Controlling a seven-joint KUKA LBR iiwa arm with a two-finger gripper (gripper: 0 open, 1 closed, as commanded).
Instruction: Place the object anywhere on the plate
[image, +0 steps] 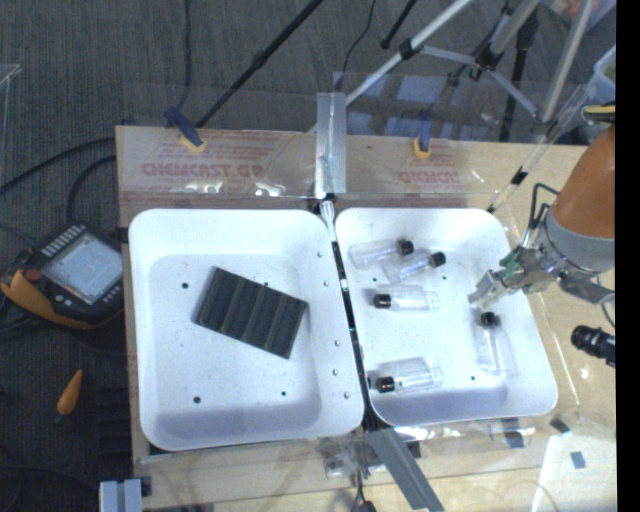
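Two white bins, five clear vials, one dark ribbed plate

Plate (249, 312) lying at a slant near the middle of the left bin (150, 240); vials (405, 298) lying scattered in the right bin (520, 395), one along its right edge; gripper (497, 286) hovering over that bin's right edge, nothing visibly between its fingers, spread not discernible

A: What did the bench (585, 385) stand on?
B: Dark grey carpet (60, 70) covered the floor. A handheld control pendant (70, 275) with a lit screen lay there, left of the bench, with black cables (30, 170) beside it.

A: And behind the bench?
B: Metal tripod legs (450, 40) crossed the upper area. Orange clamps (185, 130) gripped the rear edge.
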